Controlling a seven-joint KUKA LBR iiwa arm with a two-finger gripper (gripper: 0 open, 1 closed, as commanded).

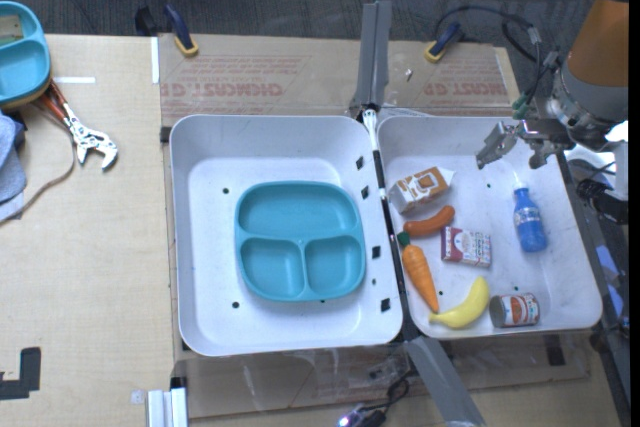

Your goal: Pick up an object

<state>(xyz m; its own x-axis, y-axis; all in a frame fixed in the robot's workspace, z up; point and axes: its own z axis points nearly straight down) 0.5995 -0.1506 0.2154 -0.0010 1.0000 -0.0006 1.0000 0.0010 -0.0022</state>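
In the right bin, nearest the camera, lie a small can and a banana, the carrot just left of them. Farther back sit a red carton, a sausage, a blue bottle and a brown carton. The left bin holds a teal divided plate. At the right bin's far edge the tool hovers open, gripping nothing.

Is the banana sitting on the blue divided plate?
No, the banana lies in the right bin, beside the carrot; the plate is in the left bin.
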